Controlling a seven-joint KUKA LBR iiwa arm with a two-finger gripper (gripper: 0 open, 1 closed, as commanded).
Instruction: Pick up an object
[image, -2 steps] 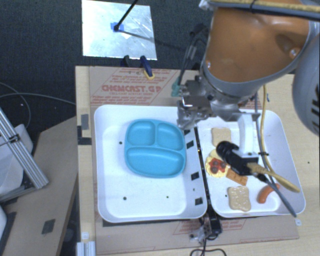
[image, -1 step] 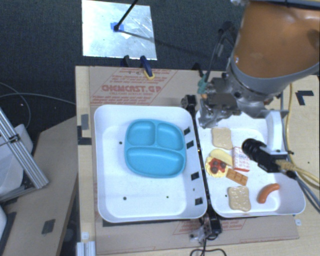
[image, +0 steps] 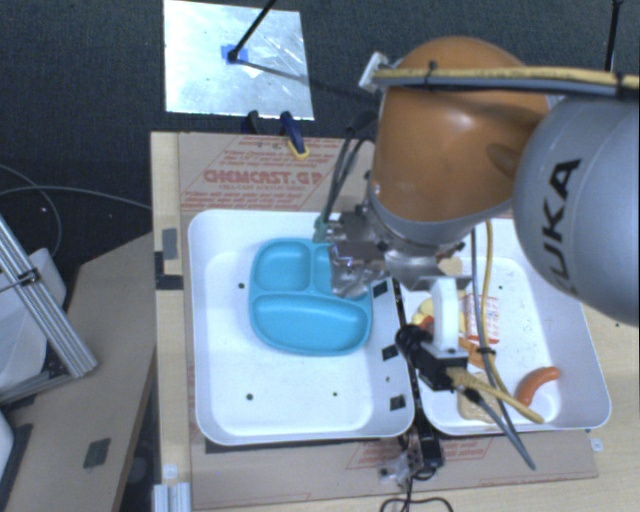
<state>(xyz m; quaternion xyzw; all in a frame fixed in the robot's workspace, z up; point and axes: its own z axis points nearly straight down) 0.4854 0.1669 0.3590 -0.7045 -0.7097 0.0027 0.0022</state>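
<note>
A blue tray (image: 295, 320) with three compartments lies flat in the left bin (image: 230, 400), toward that bin's far right part. Its two small compartments are on the far side and the one long compartment is on the near side.

The pincer (image: 348, 272) is low over the tray's right edge, at the small far-right compartment, and looks to touch or nearly touch the rim there. The arm's wrist covers much of it from above, so I cannot tell how far open it is or whether it grips the rim. The tray sits level in the bin, not lifted.

The right bin (image: 585, 400) lies just right of the tray's bin, their walls side by side. In it, well right of the tray and nearer the camera, lies a short orange piece (image: 540, 380), curved. Between that piece and the tray lies a flat thing with red print (image: 498, 318), partly hidden by the arm.

Both bins rest on a cardboard sheet (image: 250, 175) with red lettering, which shows beyond the tray. A blue clamp (image: 293, 135) sits at the sheet's far edge. The counter (image: 110, 300) shows left of the tray.
</note>
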